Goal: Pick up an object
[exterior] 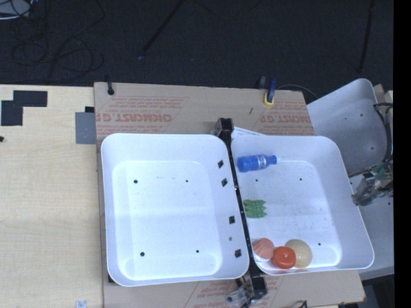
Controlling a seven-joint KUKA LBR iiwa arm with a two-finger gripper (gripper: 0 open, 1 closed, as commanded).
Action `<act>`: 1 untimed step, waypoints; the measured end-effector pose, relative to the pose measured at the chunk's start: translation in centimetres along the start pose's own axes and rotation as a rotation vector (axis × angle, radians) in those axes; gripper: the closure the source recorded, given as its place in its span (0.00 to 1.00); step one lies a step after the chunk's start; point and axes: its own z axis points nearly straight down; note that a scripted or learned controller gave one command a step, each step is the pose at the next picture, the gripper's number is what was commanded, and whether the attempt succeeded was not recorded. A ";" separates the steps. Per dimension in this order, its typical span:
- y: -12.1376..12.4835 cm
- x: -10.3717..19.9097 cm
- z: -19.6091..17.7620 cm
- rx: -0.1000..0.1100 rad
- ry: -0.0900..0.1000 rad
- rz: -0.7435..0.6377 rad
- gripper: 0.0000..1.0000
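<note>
Fingers: a dark, tangled tip just off the right bin's outer rim; blurred and partly cut off, so I cannot tell whether they are open or closed. Nothing is seen between them.

Arm: pale grey body over the counter, beside the right bin.

Left bin: white, shallow, touching the right bin.

Right bin: holds all 5 candidate things.

Blue bottle: lying on its side near the divider. Likely to roll out of a pinch.

Cream ball, pink piece and red round piece: 3 things touching, jammed in the near corner. Risk: the wall blocks the descent, or 2 are nudged together.

Green piece: small, flat, alone mid-bin; its shape is hard to make out. Risk: a grasp closes above it.
</note>
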 end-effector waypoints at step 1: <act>0.0 0.0 -0.9 0.002 0.001 -0.003 1.00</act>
